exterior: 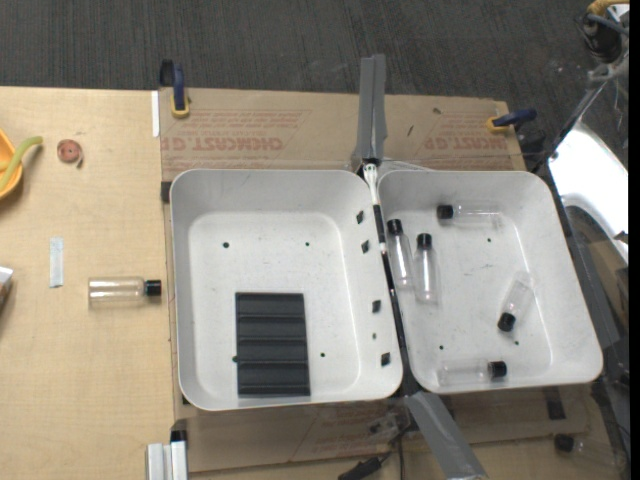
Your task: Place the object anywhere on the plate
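A dark ribbed rectangular plate (271, 345) lies flat on the floor of the left bin (200, 208), near its front edge. In the right bin (545, 218) lie several clear vials with black caps. Two of them (398, 253) (426, 268) lie side by side near the divider. Another vial (467, 212) rests at the back, one (514, 303) lies tilted at the right, and one (470, 372) lies along the front wall. Nothing rests on the plate.
A further clear vial (122, 289) lies on the wooden bench left of the bins. A yellow object (10, 163), a small round disc (68, 150) and a white strip (56, 263) sit at far left. Clamps (175, 88) (510, 120) hold the cardboard behind the bins.
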You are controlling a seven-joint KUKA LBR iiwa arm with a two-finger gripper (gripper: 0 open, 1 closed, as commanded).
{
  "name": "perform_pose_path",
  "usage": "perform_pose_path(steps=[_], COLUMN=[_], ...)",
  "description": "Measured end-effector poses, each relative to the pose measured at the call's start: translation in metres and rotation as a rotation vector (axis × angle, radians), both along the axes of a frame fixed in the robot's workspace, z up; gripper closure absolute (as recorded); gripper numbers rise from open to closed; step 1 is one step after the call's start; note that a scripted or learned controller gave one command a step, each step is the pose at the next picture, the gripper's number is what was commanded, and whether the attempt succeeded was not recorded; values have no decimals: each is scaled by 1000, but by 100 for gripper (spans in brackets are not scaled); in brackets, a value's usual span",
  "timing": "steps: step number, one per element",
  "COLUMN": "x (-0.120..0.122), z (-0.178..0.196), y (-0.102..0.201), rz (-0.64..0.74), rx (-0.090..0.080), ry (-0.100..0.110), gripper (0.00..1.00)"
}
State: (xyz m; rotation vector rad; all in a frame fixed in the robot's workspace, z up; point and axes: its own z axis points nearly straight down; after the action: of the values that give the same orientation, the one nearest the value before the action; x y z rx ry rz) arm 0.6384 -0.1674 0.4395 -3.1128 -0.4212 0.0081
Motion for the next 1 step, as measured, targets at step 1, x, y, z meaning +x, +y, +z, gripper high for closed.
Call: perform_pose_path(steps=[1], x=[-41], z=[0], y=[-55], rz=[-70], rx=[1], ry=[1], gripper=[0])
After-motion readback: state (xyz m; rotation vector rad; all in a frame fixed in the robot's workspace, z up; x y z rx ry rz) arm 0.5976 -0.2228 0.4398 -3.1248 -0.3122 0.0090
